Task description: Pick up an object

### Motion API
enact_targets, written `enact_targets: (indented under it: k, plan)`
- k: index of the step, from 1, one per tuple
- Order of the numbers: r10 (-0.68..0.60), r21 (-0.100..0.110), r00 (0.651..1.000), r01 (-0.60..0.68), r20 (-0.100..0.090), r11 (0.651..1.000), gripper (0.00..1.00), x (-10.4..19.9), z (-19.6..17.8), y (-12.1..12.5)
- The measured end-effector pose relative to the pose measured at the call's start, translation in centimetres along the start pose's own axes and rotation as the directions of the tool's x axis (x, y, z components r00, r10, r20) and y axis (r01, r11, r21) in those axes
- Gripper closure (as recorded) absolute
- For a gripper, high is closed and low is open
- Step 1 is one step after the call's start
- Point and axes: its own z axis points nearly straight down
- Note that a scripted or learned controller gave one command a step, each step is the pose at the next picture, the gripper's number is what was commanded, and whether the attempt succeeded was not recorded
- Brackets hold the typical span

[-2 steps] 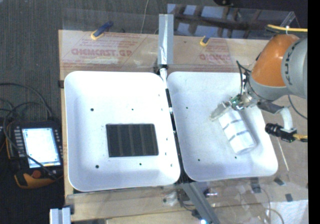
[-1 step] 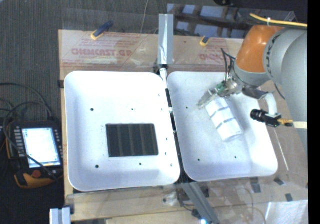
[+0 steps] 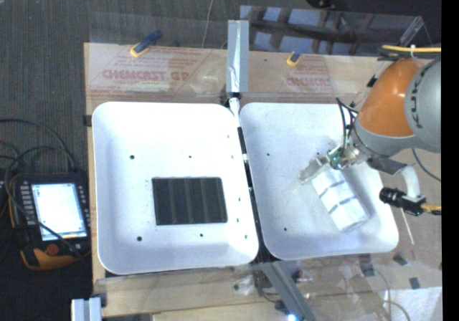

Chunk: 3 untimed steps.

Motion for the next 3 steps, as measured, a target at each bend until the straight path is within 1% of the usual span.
enact_targets:
  k: [1, 2, 3]
  plan:
    - [0.03, -0.019, 1.0, -0.03, 0.008, 0.999, 0.0, 0.8, -0.2, -4.7]
    - [0.029, -0.021, 1.0, -0.029, 0.007, 0.999, 1.0, 0.9, -1.1, -4.5]
    - [0.069, 0.013, 0.998, -0.069, -0.01, 0.998, 1.0, 9.3, -7.4, -1.8]
